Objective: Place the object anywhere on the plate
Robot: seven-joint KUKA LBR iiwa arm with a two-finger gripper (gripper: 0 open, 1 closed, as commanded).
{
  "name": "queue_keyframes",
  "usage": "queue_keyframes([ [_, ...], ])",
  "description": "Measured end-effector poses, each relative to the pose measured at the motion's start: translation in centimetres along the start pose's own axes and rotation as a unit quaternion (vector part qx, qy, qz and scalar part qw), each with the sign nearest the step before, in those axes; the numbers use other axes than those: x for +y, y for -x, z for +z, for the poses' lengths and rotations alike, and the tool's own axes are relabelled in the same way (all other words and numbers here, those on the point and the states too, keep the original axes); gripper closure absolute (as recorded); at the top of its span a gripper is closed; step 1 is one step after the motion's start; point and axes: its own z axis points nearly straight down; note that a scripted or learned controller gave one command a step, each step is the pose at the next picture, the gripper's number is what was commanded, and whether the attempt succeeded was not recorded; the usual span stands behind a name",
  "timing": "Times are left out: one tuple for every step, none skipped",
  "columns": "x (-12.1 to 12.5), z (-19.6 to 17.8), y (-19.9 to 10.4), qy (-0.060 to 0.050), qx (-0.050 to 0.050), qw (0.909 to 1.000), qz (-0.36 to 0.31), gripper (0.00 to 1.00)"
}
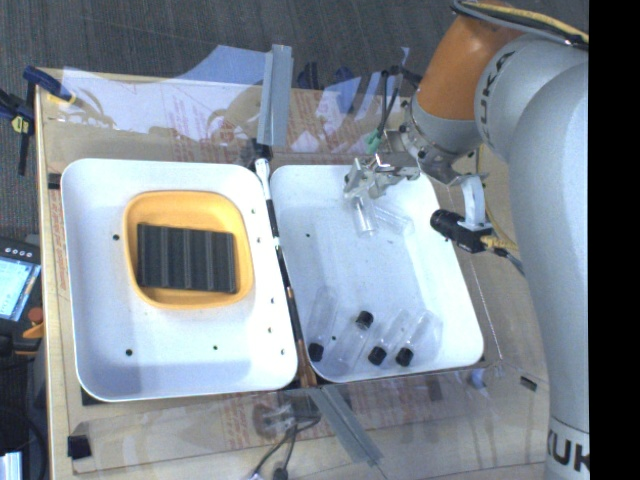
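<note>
We are pinching clear vial [364,216] in claw [362,194], hovering above right bin [440,278], needing carry to yellow plate [186,211].

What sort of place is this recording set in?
Probably a robotics lab workbench rather than a home or kitchen: a grey industrial arm reaches over two white bins on a wooden bench, with loose cables along the edge and a yellow plate staged in the left bin.
</note>
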Motion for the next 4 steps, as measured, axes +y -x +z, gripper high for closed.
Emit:
queue_keyframes([
  [-2.5,2.4,-3.4,-0.002,0.000,0.9939,-0.111,1.00],
  [-0.9,-0.9,-8.3,0.000,-0.001,0.9910,-0.134,1.00],
  [-0.9,-0.9,-8.2,0.000,-0.001,0.9910,-0.134,0.00],
  [-0.2,0.2,-12.2,-0.001,-0.001,0.9903,-0.139,0.00],
])
